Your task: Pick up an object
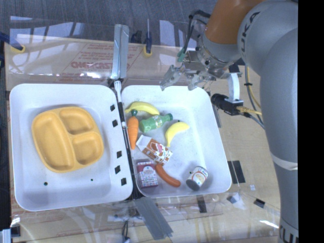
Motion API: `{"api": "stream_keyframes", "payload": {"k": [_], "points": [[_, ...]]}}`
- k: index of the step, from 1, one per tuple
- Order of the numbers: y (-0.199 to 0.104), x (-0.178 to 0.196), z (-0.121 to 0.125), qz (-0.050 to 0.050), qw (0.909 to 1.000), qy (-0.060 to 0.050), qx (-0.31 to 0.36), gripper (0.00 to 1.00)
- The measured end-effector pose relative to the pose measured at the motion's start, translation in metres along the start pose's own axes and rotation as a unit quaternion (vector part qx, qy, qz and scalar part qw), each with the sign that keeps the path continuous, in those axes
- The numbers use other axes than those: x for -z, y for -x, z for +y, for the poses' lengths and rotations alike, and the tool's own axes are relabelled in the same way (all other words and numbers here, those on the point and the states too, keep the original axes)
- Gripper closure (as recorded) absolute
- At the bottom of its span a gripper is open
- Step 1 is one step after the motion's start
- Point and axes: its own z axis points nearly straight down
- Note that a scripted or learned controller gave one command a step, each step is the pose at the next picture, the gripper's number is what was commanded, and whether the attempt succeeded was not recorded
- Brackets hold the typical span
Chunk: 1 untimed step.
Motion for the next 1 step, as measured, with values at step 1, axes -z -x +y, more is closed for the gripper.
{"api": "stream_keyframes", "payload": {"k": [1], "points": [[-0.0192, -0.1666, 0.0156, 0.000, 0.9967, 0.001, 0.081, 0.00]]}}
